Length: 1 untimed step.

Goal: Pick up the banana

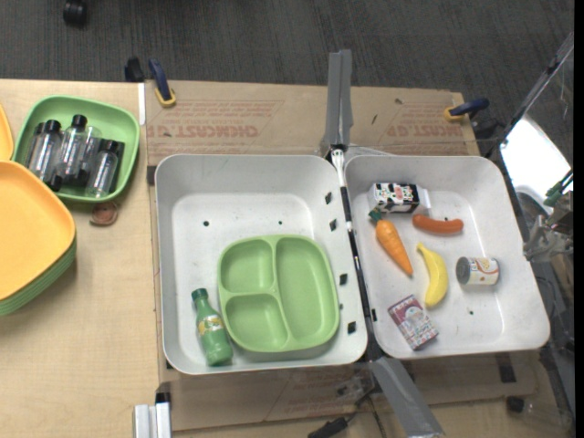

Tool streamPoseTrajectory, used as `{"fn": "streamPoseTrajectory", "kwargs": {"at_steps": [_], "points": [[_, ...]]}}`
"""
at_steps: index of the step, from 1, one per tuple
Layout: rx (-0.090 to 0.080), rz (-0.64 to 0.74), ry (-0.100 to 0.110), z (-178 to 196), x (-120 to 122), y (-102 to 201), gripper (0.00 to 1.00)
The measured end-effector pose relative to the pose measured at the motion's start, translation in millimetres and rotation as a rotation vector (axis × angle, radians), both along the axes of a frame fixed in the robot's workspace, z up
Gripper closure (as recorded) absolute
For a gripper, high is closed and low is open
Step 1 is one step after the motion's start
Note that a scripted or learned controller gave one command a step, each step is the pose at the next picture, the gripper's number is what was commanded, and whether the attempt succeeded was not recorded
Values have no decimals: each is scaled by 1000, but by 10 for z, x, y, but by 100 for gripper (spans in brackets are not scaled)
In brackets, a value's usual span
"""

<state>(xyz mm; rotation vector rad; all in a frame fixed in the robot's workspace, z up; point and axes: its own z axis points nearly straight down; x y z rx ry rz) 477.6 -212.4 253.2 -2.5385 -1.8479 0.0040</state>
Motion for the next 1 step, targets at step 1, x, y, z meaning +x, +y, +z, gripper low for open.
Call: {"fn": "streamPoseTrajectory", "kwargs": {"at_steps": [1], "points": [[-2,-365,-1,264,3,-12,100]]}}
